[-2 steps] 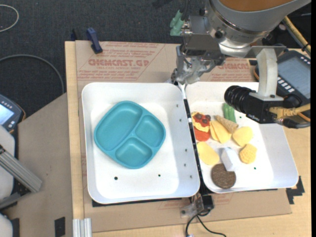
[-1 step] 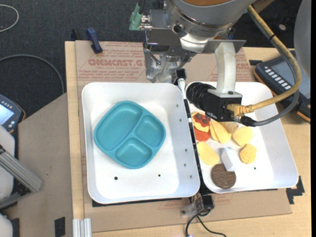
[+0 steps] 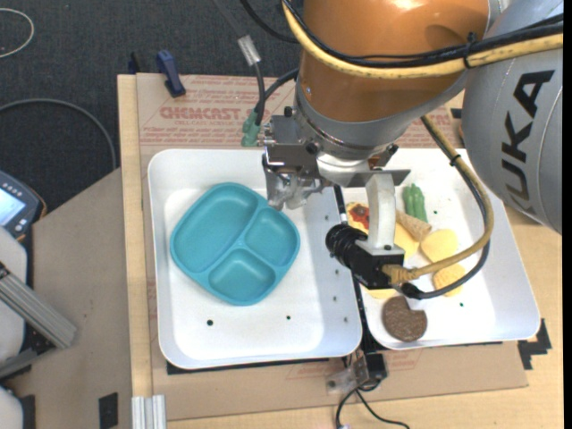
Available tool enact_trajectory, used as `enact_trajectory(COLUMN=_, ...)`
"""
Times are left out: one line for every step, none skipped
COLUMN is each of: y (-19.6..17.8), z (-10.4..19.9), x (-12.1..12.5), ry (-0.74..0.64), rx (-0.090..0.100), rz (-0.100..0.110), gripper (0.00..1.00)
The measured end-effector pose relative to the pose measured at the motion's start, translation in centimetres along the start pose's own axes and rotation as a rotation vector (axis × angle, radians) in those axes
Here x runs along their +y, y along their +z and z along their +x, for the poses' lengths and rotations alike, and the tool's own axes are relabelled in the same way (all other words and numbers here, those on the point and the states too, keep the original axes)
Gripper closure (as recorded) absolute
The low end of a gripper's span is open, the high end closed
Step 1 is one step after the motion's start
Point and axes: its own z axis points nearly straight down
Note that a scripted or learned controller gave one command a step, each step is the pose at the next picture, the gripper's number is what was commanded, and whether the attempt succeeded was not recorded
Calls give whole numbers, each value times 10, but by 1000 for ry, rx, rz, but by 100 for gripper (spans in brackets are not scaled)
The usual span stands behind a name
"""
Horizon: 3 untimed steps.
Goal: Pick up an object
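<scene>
The gripper (image 3: 288,189) hung over the left white bin's (image 3: 170,239) back edge, just beside the teal three-compartment plastic plate (image 3: 234,241); whether it was wide or narrow couldn't be told. Nothing was picked yet, apparently. Next, it needed to drop onto the plate's near rim. A brown round cookie (image 3: 404,318) lay well apart in the right bin (image 3: 514,302).

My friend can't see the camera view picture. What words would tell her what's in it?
A big grey and orange robot arm reaches over two white bins. The left bin holds a blue divided plate; the right bin holds small toy foods, including a brown cookie.
</scene>
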Motion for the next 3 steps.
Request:
enact_trajectory(y=-76, z=25, x=0, ry=-7, rx=11, rz=-22, gripper=100)
enact_trajectory(y=-82, z=24, x=0, ry=-6, rx=8, rz=-18, gripper=100)
enact_trajectory(y=15, z=-24, x=1, ry=3, rx=1, rz=-2, gripper=100)
